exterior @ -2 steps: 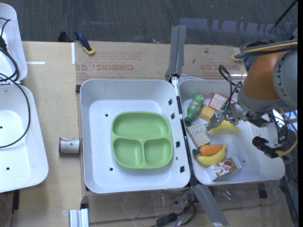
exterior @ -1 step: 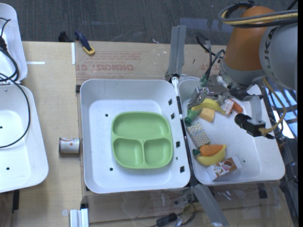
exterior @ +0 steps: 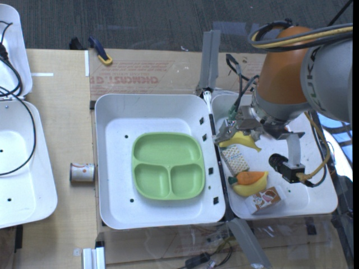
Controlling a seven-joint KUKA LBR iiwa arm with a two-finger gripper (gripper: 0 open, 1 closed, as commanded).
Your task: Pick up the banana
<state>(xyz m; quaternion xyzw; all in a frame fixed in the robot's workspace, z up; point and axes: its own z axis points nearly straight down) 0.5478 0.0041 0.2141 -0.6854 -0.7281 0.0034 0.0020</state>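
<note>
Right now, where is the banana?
The banana lies in the right bin, near its left wall, just under the gripper and above a patterned packet.

Tan bench top (exterior: 61, 128) seen from above at a slant, with printed cardboard (exterior: 140, 74) laid flat along its far side. Two shallow white bins side by side on it: left bin (exterior: 112, 167) near the middle, right bin (exterior: 320, 198) touching it at right. Small metal can (exterior: 82, 172) lying on its side just left of the left bin. Yellow-and-blue clamp (exterior: 100, 51) at the far edge. Another white tray (exterior: 22, 189) at far left.
</note>
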